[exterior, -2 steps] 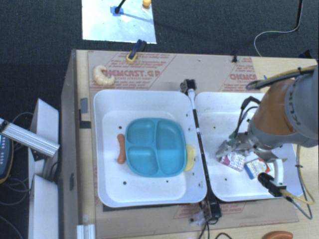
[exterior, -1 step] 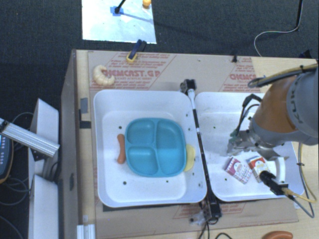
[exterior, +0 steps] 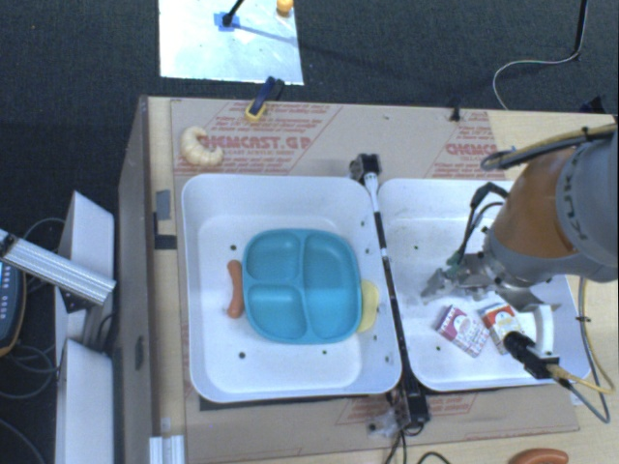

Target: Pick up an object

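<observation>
Gripper (exterior: 447, 280), fingers spread and holding nothing, hovers just above-left of a small carton (exterior: 460, 329); closing here risks missing it.

Left bin (exterior: 208, 259): blue divided plate (exterior: 300, 285) lying beside sausage (exterior: 235, 289); right bin (exterior: 416, 211): gripper (exterior: 450, 278) hovering near small carton (exterior: 461, 329).

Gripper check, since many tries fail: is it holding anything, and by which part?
Cannot be told: the gripper hovers in the right bin above the small packet, apart from it.
</observation>
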### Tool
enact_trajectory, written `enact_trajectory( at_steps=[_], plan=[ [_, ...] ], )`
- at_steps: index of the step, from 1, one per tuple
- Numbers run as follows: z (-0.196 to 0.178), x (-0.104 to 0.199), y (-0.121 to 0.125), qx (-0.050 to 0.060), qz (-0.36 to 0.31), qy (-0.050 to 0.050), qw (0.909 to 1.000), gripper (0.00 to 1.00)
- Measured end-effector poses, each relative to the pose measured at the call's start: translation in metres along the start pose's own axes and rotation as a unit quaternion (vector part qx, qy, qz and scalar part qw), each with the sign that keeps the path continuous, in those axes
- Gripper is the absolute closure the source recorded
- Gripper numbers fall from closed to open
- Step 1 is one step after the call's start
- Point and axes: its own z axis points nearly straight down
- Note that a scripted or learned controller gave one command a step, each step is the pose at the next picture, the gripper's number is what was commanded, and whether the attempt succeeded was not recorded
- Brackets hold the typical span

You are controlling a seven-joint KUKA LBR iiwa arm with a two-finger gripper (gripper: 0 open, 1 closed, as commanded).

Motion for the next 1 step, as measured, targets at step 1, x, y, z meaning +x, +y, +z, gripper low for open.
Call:
enact_trajectory(
  at_steps=[1],
  plan=[
    [0.0106,0.0175,-0.0407,0.001,0.001,0.000,1.0000,0.00]
  ],
)
